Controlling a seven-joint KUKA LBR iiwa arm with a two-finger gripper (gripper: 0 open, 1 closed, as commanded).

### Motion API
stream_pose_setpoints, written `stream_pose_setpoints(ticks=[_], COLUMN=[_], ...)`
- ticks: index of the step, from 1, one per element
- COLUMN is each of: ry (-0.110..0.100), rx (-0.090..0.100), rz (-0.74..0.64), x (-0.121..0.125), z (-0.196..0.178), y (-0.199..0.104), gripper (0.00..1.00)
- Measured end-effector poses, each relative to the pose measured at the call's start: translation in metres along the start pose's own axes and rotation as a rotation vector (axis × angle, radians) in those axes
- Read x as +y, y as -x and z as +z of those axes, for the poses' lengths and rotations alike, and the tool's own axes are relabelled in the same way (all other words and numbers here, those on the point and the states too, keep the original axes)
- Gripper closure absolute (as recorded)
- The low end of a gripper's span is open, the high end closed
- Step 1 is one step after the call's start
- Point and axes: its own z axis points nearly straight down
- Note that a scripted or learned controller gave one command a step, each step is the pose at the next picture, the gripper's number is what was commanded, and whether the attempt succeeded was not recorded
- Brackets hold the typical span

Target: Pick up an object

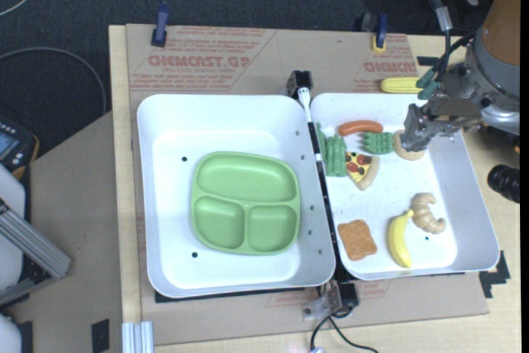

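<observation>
Tool low at the right bin's far edge

Its grip state cannot be told; open floor lies right of the banana, and 2 bins share the surface.

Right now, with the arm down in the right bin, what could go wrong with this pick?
The end effector sits low over a tan item beside the green toy and hot dog, so it might nudge those neighbours. It is also near the right bin back wall, so it could scrape it.
</observation>
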Motion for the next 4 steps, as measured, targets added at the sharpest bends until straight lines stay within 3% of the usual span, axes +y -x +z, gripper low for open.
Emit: stream_pose_setpoints(ticks=[1,2,3,4], ry=[-0.002,-0.001,0.027,-0.004], rx=[0.0,0.005,0.004,-0.001], rz=[0.001,-0.02,-0.006,0.0], x=[0.0,-0.001,0.001,0.0], z=[0.07,0.11,-0.051,0.047], y=[0.043,-0.097,-0.081,-0.044], gripper=[1.0,1.0,1.0,1.0])
